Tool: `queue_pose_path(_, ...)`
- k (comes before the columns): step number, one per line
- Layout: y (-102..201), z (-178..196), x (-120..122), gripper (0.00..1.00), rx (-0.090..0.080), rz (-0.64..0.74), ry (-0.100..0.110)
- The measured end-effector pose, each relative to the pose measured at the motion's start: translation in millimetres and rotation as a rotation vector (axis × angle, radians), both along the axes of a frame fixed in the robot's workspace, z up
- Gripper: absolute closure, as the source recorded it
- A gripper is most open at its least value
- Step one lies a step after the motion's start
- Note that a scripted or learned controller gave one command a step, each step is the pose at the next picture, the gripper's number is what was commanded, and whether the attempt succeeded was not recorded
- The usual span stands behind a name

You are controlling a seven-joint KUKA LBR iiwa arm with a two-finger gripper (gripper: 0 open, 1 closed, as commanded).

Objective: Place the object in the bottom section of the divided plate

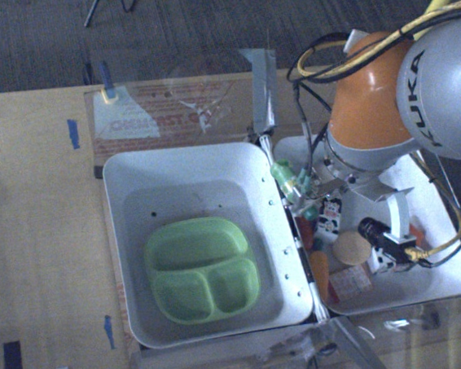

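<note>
A green divided plate [200, 268] lies in the left bin [125, 191], with one long section at the far side and two smaller ones at the near side. My gripper [324, 204] is down in the right bin [449, 275], near its left wall, mostly hidden under the orange-banded wrist. Around it lie a green and clear bottle-like item [289, 178], a black-and-white printed piece [329, 215], a red item [303, 231], an orange carrot [319, 270] and a tan round disc [353, 249].
The shared wall between the two bins [289, 239] runs just left of the gripper. A pale packet [351, 283] lies by the right bin's near wall. Blue tape marks and black corner marks sit on the wooden bench at left.
</note>
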State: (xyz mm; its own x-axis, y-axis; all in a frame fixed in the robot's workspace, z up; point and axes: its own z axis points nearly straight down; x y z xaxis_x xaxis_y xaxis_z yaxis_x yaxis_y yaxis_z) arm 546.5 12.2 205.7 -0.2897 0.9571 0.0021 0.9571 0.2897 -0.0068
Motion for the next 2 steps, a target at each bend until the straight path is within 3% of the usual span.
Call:
queue_pose_path(1,55.6,-10.6,-10.6,1.0,0.001,0.171,0.0)
queue_pose_path(2,55.0,-10.4,-10.4,0.0,0.001,0.17,-0.001)
